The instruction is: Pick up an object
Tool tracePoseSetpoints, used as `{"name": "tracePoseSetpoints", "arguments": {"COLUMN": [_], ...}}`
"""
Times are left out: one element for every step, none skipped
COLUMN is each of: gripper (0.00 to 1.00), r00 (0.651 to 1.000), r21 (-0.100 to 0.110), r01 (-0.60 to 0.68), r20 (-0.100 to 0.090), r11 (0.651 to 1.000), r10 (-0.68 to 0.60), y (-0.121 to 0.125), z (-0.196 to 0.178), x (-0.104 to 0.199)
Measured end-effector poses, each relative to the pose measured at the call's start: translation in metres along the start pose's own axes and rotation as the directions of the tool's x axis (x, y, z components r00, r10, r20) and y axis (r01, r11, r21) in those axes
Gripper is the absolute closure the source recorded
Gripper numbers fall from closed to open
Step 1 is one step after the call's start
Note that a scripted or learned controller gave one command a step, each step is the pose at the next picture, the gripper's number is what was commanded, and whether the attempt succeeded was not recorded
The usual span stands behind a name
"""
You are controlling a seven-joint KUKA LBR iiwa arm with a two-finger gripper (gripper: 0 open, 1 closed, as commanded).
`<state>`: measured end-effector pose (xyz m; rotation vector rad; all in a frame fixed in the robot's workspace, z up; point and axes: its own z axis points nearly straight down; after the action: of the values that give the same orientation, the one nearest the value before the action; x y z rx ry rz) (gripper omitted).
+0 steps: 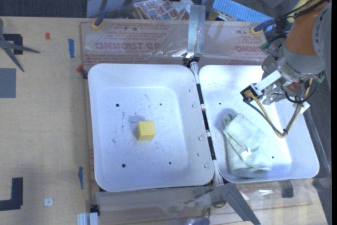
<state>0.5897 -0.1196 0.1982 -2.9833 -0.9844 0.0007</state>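
Gripper (263, 95) upper right over right bin (310, 166), finger state unclear; cloth (245, 145) below, yellow block (146, 130) in left bin (105, 87).

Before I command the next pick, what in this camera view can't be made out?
- Tool fingers: too small and cluttered by cables to tell open or shut.
- White cloth in the right bin: its folds hide anything beneath.
- Yellow block in the left bin: underside hidden.
- Arm: cut off by the frame's top right edge.
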Motion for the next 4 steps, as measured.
{"name": "tracePoseSetpoints", "arguments": {"gripper": [1.00,1.00,1.00,1.00], "r00": [0.997,0.978,1.000,0.971], "r21": [-0.008,0.000,0.000,0.001], "r01": [-0.073,-0.209,0.029,-0.239], "r20": [-0.006,-0.012,0.000,0.001], "r11": [0.997,0.978,1.000,0.971], "r10": [0.073,0.209,-0.029,0.239], "y": [0.007,0.019,0.001,-0.020], "z": [0.108,0.108,0.046,-0.007], "x": [-0.095,-0.146,-0.138,-0.081]}}
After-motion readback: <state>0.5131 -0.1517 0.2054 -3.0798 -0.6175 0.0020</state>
